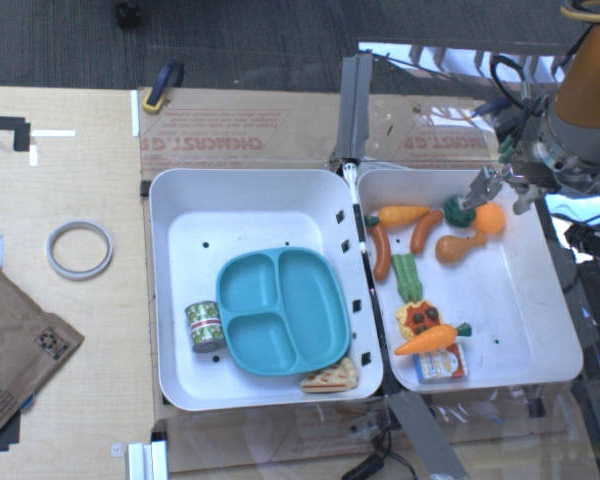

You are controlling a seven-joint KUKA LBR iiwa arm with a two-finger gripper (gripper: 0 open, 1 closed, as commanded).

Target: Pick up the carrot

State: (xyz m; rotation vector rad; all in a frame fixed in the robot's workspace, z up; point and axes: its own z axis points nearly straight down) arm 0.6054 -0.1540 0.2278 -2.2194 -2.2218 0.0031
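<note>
Two orange tapered plastic carrots lie in the right white bin (555, 298): one with green leaves (430, 338) near, one (402, 214) far. The hand (505, 190) hovers far right; grip state unclear.

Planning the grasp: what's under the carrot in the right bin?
The carrot lies across a yellow pizza toy and a small blue-and-white packet near the right bin's front wall. How much of each it covers cannot be seen.

Teal 3-compartment plate (280, 313) and small can (204, 326) in left bin (170, 268); tape ring (80, 249) on bench (60, 168).
</note>
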